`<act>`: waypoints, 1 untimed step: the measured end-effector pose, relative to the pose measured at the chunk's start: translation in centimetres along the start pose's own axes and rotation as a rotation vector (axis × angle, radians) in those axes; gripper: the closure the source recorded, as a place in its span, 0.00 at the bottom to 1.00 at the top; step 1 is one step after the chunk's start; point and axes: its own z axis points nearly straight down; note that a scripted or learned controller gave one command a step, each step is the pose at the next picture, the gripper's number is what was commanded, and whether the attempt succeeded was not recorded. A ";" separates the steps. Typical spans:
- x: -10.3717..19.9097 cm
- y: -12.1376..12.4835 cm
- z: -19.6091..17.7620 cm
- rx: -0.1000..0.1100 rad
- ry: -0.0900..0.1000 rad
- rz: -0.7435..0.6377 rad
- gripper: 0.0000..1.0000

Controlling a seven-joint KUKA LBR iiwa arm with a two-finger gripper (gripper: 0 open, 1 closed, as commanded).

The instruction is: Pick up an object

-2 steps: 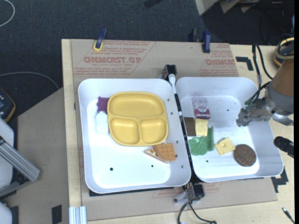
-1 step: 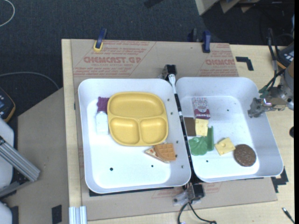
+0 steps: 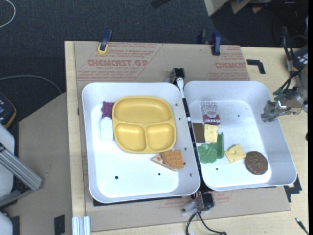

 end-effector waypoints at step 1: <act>5.6 1.4 0.4 0.005 0.004 -0.005 1.00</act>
